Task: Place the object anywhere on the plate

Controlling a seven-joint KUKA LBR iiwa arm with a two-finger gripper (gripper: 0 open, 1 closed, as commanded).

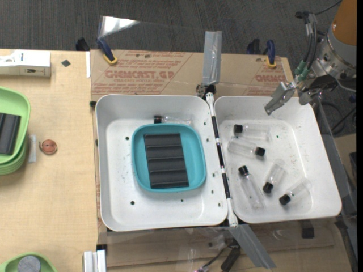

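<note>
A teal square plate (196, 154) with a black ridged insert (165, 160) lies in the middle of the left bin (113, 169). Several clear vials with black caps lie loose in the right bin (317, 169), among them one at the back left (249, 131), one in the middle (246, 148) and one at the front right (295, 192). Another clear vial (170, 119) lies in the left bin just behind the plate. My gripper (278, 102) hangs over the back right corner of the right bin, above and apart from the vials, with nothing seen in it.
A green dish (14, 152) holding a dark block sits at the far left of the bench, with a small orange disc (49, 146) beside it. A white box (25, 64) lies at the back left. Cardboard (147, 72) with blue clamps stands behind the bins.
</note>
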